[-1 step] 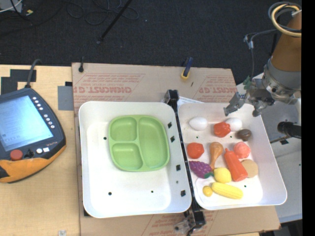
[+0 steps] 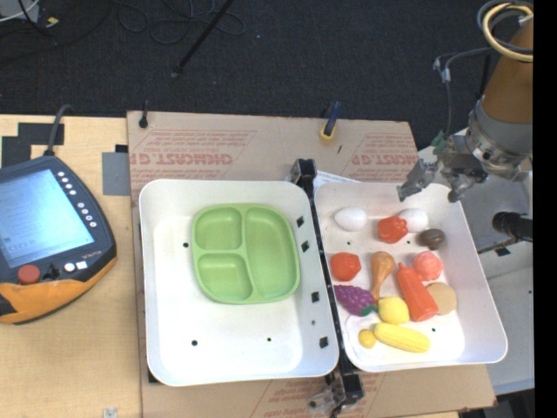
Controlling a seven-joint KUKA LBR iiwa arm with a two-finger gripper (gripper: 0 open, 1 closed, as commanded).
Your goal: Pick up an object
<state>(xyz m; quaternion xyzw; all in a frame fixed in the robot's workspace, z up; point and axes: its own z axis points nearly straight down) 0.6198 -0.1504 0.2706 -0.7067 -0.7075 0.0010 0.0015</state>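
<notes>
Fingers (image 2: pixel 438 179) of the grey two-finger gripper spread apart, nothing between them; they hang over the far right corner of the right shallow white bin (image 2: pixel 487 303), just above its rim. Grey arm with orange band (image 2: pixel 509 77) rises behind, at the view's right.

Nearest below the fingers: a white egg-shaped piece (image 2: pixel 413 219) touching a red plastic pepper (image 2: pixel 392 229), with a second white egg (image 2: pixel 351 219) to their left and a dark brown round piece (image 2: pixel 432 239) to their right. Further toward the near edge: red tomato (image 2: pixel 345 266), tan drumstick (image 2: pixel 381 269), pink round fruit (image 2: pixel 427 265), orange carrot (image 2: pixel 416 293), purple grape bunch (image 2: pixel 354 299), yellow lemon (image 2: pixel 393 310), yellow corn cob (image 2: pixel 402 338).

Left white bin (image 2: pixel 165 320) holds a green three-compartment plastic tray (image 2: pixel 244 253). Both bins sit on brown cardboard (image 2: pixel 218 151) over the tabletop. A grey-and-orange teach pendant (image 2: pixel 48 233) lies well to the left.
</notes>
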